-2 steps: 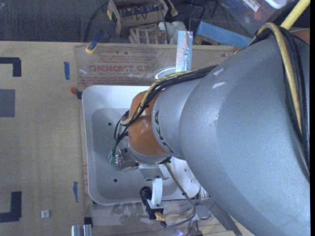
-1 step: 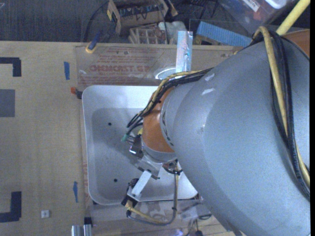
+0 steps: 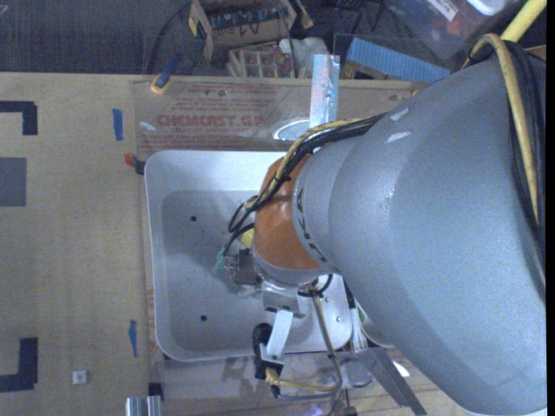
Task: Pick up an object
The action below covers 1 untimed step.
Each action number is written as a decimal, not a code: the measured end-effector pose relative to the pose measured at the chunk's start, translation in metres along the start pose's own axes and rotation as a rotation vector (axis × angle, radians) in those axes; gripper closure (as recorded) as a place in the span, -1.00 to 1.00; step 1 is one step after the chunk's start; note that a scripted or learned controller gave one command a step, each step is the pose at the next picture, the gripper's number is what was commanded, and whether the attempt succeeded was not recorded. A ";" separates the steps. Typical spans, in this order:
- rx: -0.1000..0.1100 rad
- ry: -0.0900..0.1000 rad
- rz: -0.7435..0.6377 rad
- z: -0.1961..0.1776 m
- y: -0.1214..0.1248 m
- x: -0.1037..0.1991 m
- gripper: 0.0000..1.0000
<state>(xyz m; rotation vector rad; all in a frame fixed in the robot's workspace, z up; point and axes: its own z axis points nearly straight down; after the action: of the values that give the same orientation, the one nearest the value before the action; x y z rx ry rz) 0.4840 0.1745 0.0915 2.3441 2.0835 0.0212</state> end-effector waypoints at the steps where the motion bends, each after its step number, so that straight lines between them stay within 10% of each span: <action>1: 0.001 -0.004 0.001 0.001 0.000 -0.002 -1.00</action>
<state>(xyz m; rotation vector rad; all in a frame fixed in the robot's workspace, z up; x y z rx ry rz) 0.4836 0.1727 0.0903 2.3444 2.0806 0.0160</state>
